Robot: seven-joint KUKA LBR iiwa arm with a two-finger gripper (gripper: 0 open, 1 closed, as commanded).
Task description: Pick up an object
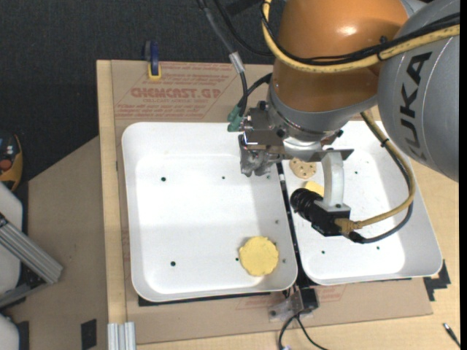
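Observation:
A round yellow disc lies flat in the left bin, near its front right corner. In the right bin a tan cracker-like disc with dark dots and a small yellow piece lie close to the divider between the bins. My gripper hangs over the back right part of the left bin, next to the divider, with the big orange and grey wrist above it. The gripper sits well behind the yellow disc and just left of the cracker.
A brown cardboard sheet with red print lies under the bins, held by a blue clamp at the back. Black cables dangle from the wrist over the right bin. Grey metal profiles stand off the bench at the left.

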